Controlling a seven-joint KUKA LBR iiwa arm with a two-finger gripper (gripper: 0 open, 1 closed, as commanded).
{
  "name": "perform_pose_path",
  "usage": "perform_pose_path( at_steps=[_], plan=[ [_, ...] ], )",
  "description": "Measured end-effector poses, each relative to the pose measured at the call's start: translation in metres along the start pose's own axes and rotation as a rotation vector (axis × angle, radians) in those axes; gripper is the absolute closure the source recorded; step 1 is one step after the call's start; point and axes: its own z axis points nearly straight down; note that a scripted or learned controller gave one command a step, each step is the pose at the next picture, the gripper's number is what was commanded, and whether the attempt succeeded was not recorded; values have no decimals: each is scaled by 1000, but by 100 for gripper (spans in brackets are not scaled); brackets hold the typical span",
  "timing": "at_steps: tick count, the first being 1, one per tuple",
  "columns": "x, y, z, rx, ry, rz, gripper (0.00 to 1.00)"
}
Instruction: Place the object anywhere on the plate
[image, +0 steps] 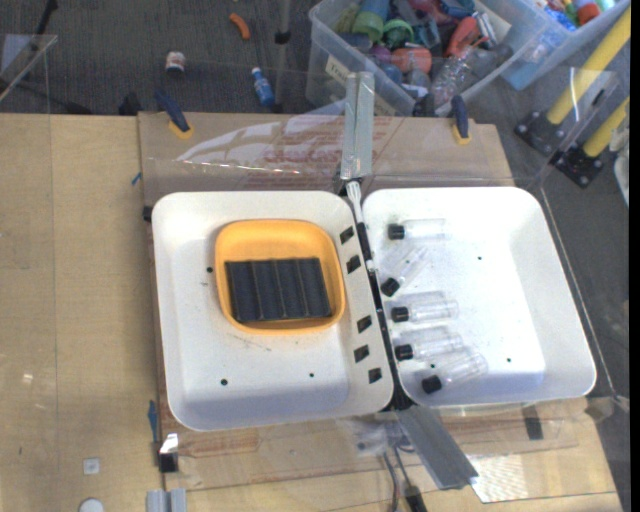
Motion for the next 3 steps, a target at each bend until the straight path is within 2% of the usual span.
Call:
perform_pose_path(
  at_steps=[3],
  plan=[
    [-4, -1, -42, 11, -42, 9, 100]
  ],
)
